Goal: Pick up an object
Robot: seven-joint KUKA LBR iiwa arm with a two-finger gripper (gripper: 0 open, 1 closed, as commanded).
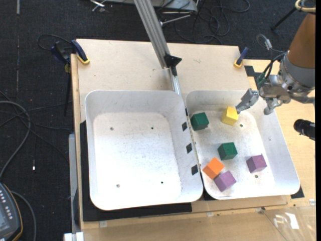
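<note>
Two shallow white bins sit side by side on the tabletop [130,64]. The left bin [100,104] shows only dark specks on its floor. The right bin [278,139] holds six small blocks: a yellow block [230,116] toward its 12 o'clock side, a dark green block [199,120] at about 10 o'clock, a second green block [227,150] near the middle, an orange block [214,167] at about 7 o'clock with a purple block [225,180] touching it just toward 5 o'clock, and another purple block [257,162] at about 4 o'clock, apart from the rest.

The end effector [259,102] hangs over the right bin's 1 o'clock corner, its two fingers spread apart with nothing between them; the near finger [247,101] ends just beside the yellow block, at that block's 2 o'clock. Whether it touches the block is hard to tell. The arm [303,49] is cut off at the frame's 3 o'clock edge.

A slanted metal pole [153,26] runs from 12 o'clock down to the seam between the bins. Clamps [80,51] grip the tabletop's far corners, and cables [30,119] lie on the dark floor at 9 o'clock.
</note>
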